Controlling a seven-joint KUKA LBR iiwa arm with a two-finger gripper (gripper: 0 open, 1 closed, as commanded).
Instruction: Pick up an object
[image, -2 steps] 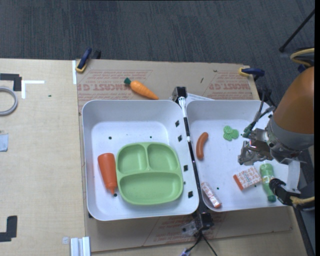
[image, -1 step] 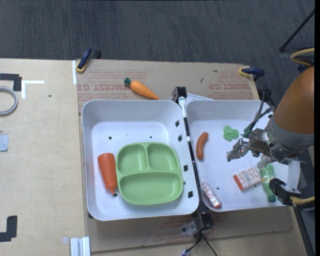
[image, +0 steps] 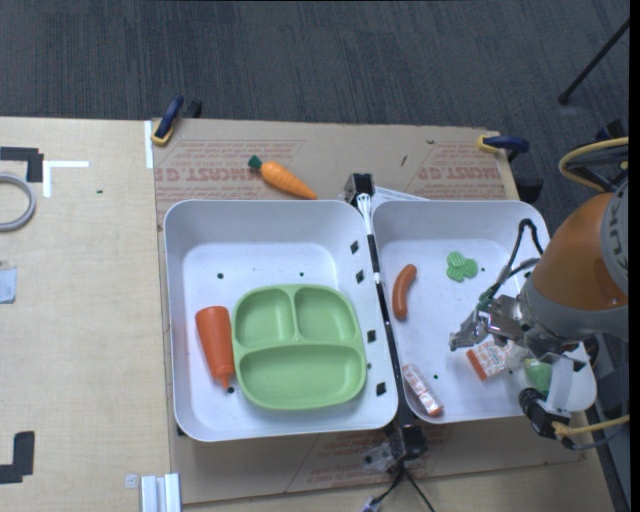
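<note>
My gripper (image: 478, 332) hangs low over the right side of the right bin (image: 440, 225), just above a small orange and white packet (image: 488, 359). Whether it touches the packet is unclear. The arm's orange band (image: 588, 262) covers the bin's right edge. Beside the packet, a pale green object (image: 537, 375) peeks out from under the wrist. A brown sausage (image: 403, 291) lies at the bin's left, a green ridged piece (image: 461, 267) toward the back, and a pink wrapped bar (image: 422, 390) at the front left corner.
The left bin (image: 190, 260) holds a green divided plate (image: 298, 345) and an orange cylinder (image: 214, 343) to its left. A toy carrot (image: 283, 177) lies on the cardboard behind the bins. Cables (image: 585, 158) loop at the arm's right.
</note>
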